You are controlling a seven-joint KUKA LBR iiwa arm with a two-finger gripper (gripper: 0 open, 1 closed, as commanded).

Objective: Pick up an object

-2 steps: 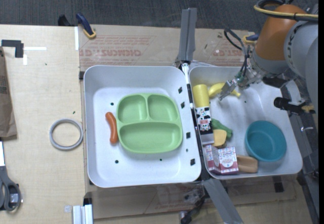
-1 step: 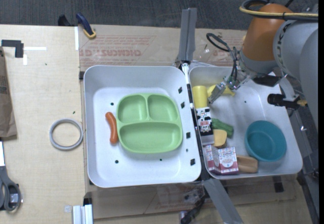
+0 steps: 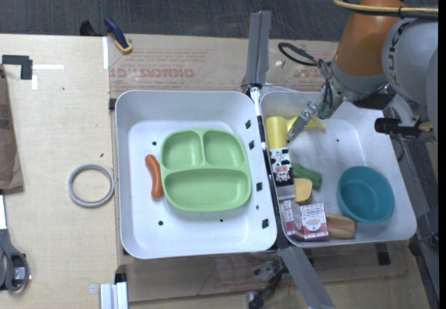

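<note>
While the gripper [image 3: 301, 123] hovers, grip unclear, by the right bin's [image 3: 376, 234] far-left corner, that smooth yellow cylinder [image 3: 277, 131] could roll away.

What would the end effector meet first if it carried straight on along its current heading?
Probably the yellow cylindrical object lying at the right bin's left wall; the end effector points down-left at it, though depth is unclear.

Bench [image 3: 56, 112]: 2 bins [image 3: 129, 182], tape ring [image 3: 90, 184].
</note>
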